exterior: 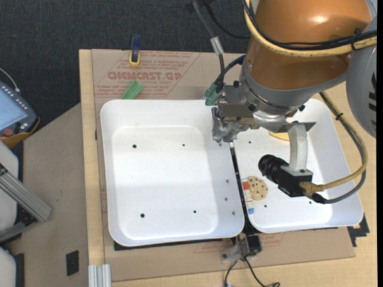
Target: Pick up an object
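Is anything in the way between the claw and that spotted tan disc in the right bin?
Nothing visible: bare floor of the right bin separates the gripper from the disc. A small red-and-white piece lies beside it.

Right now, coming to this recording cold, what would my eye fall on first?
The arm's big orange band looms at the top right. Below it, the pincer hangs over the seam where the left bin meets the right bin. In the right bin, a small round tan disc with dark dots lies close to that seam, toward the front.
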